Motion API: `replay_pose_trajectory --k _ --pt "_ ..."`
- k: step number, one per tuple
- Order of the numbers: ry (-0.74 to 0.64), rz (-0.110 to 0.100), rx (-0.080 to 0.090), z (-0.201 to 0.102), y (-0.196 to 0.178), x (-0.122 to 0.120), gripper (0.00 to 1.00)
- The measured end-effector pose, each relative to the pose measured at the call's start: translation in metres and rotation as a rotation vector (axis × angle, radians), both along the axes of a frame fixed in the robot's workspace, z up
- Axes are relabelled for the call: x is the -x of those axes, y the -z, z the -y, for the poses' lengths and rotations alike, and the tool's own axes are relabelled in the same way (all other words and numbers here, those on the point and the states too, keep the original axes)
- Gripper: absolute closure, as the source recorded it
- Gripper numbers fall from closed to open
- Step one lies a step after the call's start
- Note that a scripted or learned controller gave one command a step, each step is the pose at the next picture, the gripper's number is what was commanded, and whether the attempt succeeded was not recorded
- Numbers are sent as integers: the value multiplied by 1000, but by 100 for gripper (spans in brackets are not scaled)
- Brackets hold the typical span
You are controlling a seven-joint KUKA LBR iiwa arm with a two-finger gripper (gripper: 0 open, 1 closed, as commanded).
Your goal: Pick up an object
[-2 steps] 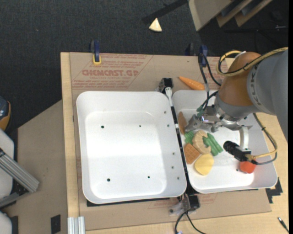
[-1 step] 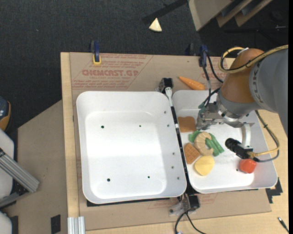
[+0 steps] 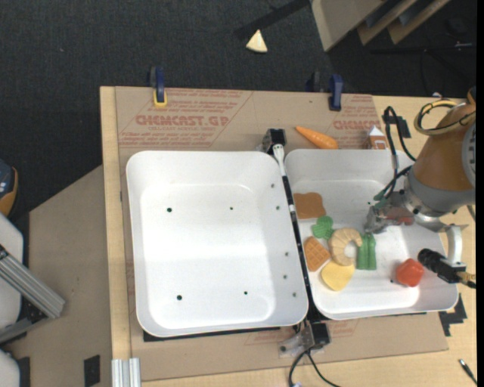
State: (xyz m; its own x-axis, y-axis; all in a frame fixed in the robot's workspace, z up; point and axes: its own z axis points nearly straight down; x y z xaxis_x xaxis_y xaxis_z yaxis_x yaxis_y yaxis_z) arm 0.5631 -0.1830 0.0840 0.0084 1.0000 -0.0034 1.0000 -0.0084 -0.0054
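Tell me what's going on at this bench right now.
A robot arm reaches in from the right, its end effector low over the right bin, above a green piece. Toy foods crowd that bin, among them a red one and a yellow one. Nothing looks lifted. A carrot lies outside, behind the bins.

Floor: dark carpet [image 3: 113, 45] across the upper frame and down the left side. Bench: pale board [image 3: 227, 113] printed with red lettering, held at its upper edge by two blue clamps [image 3: 158, 83] [image 3: 335, 89]. Also: light wooden structure [image 3: 378, 19] at upper right, a yellow wedge [image 3: 257, 41] on the carpet, possibly foam, and aluminium framing [image 3: 30, 291] at lower left.
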Motion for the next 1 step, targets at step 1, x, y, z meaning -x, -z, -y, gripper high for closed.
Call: replay_pose_trajectory --k 1 --pt "-1 -3 -5 22 -5 89 100"
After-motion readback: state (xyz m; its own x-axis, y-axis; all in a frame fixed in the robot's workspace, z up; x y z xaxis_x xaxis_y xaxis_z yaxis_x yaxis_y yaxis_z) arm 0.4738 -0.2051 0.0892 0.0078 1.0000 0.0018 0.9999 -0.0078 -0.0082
